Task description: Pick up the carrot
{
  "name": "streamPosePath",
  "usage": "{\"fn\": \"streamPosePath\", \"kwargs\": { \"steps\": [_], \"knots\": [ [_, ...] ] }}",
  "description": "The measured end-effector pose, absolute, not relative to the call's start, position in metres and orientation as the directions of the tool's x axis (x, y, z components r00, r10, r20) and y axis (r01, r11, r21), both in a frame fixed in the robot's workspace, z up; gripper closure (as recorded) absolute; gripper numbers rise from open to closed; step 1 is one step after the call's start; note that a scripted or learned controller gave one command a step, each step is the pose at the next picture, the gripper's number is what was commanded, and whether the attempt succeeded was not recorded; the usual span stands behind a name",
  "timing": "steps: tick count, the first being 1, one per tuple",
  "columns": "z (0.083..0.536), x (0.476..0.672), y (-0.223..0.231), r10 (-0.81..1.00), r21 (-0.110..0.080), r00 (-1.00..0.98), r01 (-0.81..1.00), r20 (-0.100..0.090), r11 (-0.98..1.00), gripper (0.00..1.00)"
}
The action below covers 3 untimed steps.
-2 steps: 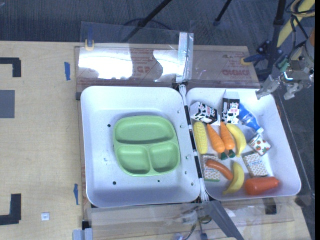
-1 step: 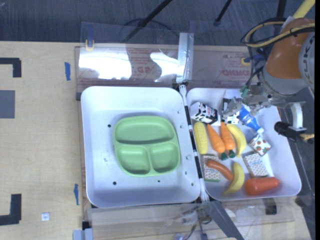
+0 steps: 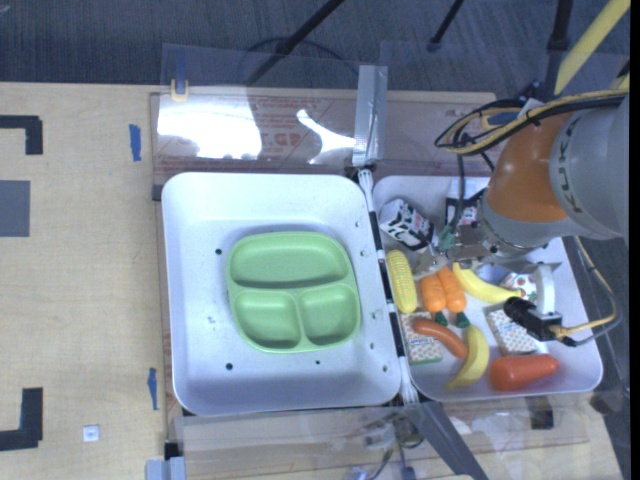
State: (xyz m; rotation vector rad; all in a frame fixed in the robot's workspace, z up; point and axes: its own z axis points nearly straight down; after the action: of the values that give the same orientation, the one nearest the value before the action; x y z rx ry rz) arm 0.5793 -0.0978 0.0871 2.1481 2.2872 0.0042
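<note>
The carrot (image 3: 441,293), short and orange with a bit of green at its lower end, lies in the right bin (image 3: 583,353) near that bin's left side. It rests between a yellow corn cob (image 3: 402,280) and a banana (image 3: 482,287). My gripper (image 3: 453,251) hangs low over the bin just above the carrot, on the grey arm with its orange band (image 3: 525,178). The wrist hides the gripper's tip, and nothing shows held in it.
The right bin also holds a black-and-white toy (image 3: 404,223), a sausage (image 3: 441,334), a second banana (image 3: 471,359), a red vegetable (image 3: 521,370) and two patterned packets (image 3: 515,335). A green divided plate (image 3: 293,290) sits in the left bin (image 3: 190,268).
</note>
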Motion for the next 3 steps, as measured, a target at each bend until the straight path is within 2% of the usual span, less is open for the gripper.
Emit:
{"fn": "streamPosePath", "kwargs": {
  "steps": [1,2,3],
  "knots": [
    [0.098,0.58,-0.099,0.998,0.009,-0.059,0.998,-0.002,0.059,1.0],
    [0.097,0.58,-0.099,0.998,0.008,-0.059,0.998,-0.002,0.059,0.0],
    [0.138,0.54,-0.101,0.997,-0.003,0.079,0.997,0.001,-0.079,0.0]
  ]
}}
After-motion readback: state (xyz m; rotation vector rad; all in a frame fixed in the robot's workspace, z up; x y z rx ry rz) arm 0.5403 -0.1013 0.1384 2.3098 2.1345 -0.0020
